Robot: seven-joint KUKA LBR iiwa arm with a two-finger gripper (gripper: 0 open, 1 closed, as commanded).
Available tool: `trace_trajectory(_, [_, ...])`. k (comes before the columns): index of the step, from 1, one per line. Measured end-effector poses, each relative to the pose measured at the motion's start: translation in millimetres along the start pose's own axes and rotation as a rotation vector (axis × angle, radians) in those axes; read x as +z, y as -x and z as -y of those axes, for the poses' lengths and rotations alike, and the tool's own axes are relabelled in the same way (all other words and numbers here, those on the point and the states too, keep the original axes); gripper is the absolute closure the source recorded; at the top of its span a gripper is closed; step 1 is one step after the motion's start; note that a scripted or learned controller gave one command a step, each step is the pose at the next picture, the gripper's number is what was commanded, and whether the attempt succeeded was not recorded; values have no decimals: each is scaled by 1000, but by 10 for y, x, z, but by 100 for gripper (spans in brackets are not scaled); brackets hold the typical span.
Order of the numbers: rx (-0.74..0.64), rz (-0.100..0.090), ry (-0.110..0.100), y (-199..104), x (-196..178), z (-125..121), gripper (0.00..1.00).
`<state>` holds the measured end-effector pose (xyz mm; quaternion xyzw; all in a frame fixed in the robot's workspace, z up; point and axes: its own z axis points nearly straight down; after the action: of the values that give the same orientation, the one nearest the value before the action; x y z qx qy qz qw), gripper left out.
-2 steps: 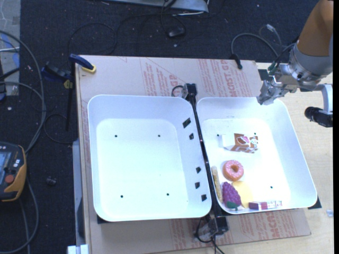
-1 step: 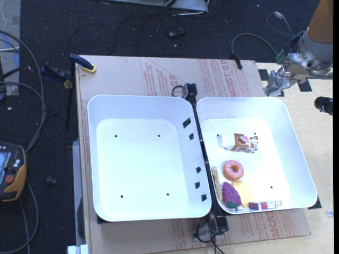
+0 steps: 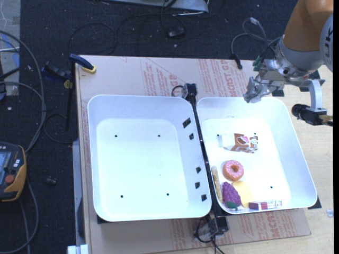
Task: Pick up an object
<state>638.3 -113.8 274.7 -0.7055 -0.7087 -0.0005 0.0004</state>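
Observation:
My gripper point(image 3: 253, 96) hangs over the far rim of the right bin point(image 3: 296, 142), high above its contents. Nothing shows between its tips. In the right bin lie a small white and brown carton point(image 3: 243, 142), a pink frosted donut point(image 3: 233, 170), a purple grape bunch point(image 3: 230, 193), a yellow flat piece point(image 3: 242, 188), a thin tan stick point(image 3: 215, 180) along the left wall, and a small red and white box point(image 3: 265, 205) at the near rim. The objects lie well below and nearer the camera than the gripper.
The left bin point(image 3: 106, 142) stands beside the right one, joined by a black clip strip point(image 3: 197, 142). Both rest on a cardboard sheet point(image 3: 159, 73). Cables and a blue and yellow clamp point(image 3: 82, 63) lie behind the bench at the far left.

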Motion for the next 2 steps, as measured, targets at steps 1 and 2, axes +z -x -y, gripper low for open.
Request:
trace_trajectory(1, [0,0,0,-514,-40,104,100])
trace_trajectory(2, [0,0,0,-1066,-35,257,100])
